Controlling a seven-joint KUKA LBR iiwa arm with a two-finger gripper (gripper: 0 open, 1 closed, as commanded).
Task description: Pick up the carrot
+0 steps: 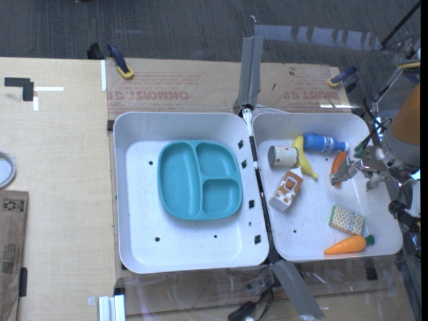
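Grey metal fingers of the gripper [344, 172] reach in from the right side, low over the right bin [314, 243]. I cannot tell if the gripper is open or shut, because it is small and blurry. Just beside its tip lies a small orange-red thing [339, 162], and it may be touching it. The carrot [346, 245] is somewhere else: it lies flat near the front edge of the right bin, orange with a green end pointing right, well apart from the gripper. Right above the carrot is a little speckled packet [346, 219]. Farther left in the same bin are a blue bottle [324, 143], a yellow banana [305, 159], a small can [283, 156] and a brown and white carton [287, 190]. In the left bin [134, 246] sits a teal plate [200, 179] with three parts.
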